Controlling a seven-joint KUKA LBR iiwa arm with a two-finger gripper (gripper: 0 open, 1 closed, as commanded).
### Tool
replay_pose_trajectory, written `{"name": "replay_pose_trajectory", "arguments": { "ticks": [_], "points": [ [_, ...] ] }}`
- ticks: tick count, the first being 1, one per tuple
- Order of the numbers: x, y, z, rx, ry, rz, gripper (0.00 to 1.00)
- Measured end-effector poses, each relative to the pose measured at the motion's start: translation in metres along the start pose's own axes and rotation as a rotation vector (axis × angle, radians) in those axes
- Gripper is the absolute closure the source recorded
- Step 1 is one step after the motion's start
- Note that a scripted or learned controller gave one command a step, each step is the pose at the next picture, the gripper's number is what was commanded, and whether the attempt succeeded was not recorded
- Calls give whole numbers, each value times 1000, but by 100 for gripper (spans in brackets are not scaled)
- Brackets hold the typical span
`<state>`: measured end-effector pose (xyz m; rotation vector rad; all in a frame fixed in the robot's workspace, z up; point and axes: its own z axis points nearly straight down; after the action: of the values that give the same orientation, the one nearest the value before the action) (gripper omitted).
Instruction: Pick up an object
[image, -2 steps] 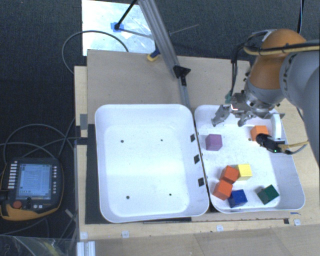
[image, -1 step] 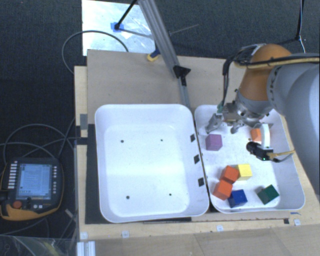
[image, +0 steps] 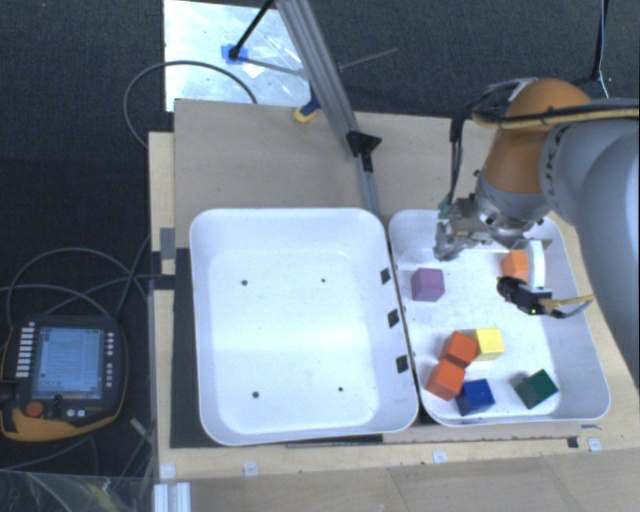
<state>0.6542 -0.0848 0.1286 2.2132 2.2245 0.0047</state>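
A: Where is the gripper (image: 450, 243)?
B: Above the right bin (image: 590, 350), near its back rim; whether it is spread or closed I cannot tell (too blurred).
A: And a target?
B: The purple cube (image: 428, 284) lies just below it, standing apart; the other blocks (image: 470, 365) cluster nearer the front.

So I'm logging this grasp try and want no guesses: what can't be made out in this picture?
- Tool: its fingers are too small and blurred in the camera view to tell apart.
- Orange block near the wrist: partly covered by a white part of the arm.
- Blue cube: partly overlapped by the orange cube.
- Right bin: its far corner is covered by the arm.
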Motion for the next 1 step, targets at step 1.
{"name": "replay_pose_trajectory", "arguments": {
  "ticks": [1],
  "points": [
    [-5, 6, -46, -2, -1, 1, 100]
  ]
}}
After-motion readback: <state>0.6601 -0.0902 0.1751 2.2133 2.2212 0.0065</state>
